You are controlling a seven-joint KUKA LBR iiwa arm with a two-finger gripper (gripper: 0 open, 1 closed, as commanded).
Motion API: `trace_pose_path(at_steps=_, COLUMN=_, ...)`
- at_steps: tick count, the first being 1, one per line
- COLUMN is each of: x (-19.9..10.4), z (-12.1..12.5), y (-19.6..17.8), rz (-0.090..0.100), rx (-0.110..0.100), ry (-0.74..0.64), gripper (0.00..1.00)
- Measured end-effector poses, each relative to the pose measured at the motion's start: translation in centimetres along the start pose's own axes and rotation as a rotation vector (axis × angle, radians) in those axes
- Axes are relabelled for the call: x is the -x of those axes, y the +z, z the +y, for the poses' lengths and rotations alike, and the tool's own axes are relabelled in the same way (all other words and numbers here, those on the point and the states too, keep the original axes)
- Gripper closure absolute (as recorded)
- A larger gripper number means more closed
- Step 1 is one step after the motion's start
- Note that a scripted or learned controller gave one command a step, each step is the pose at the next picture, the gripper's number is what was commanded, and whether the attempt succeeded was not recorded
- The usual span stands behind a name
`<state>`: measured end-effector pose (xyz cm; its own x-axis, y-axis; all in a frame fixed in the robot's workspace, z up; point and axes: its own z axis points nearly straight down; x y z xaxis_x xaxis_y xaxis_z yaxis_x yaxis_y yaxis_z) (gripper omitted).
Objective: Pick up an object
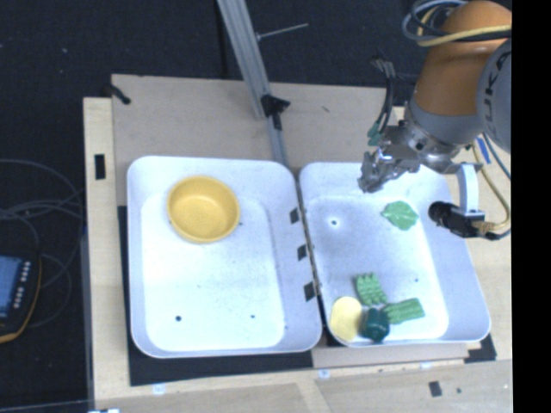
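front corner pile: a pale yellow round piece, a dark teal knob-shaped thing, a green ridged block and a green bar sit bunched at the near edge of the right bin. They're touching or nearly so, which I'd guess makes a clean grab there awkward.

loose target: a light green leaf-like piece lies alone further back in the same bin, with bare floor all round it. Looks like the easiest pick to me.

gripper: the gripper hangs over the bin's far edge, just up and left of that green piece, not touching it. Honestly can't tell from here whether it's spread or pressed together, and I see nothing held in it.

left bin: the left bin has a yellow bowl sitting upright toward its back, well apart from the arm.

in the way: a grey metal strut slants down to the divider between bins, and cables dangle off the wrist by the right bin's rim.
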<state>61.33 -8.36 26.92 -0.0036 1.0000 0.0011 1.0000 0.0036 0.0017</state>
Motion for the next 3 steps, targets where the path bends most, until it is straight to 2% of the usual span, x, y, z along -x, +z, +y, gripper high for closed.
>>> trace_pose_path(at_steps=1, x=-4.9, z=-1.7, y=-0.5, rz=0.0, rx=0.0, ry=0.0, gripper=1.0)
trace_pose_path(at_steps=3, x=-13.3, z=-6.0, y=1.4, rz=-0.001, rx=-0.002, ry=0.001, gripper=1.0)
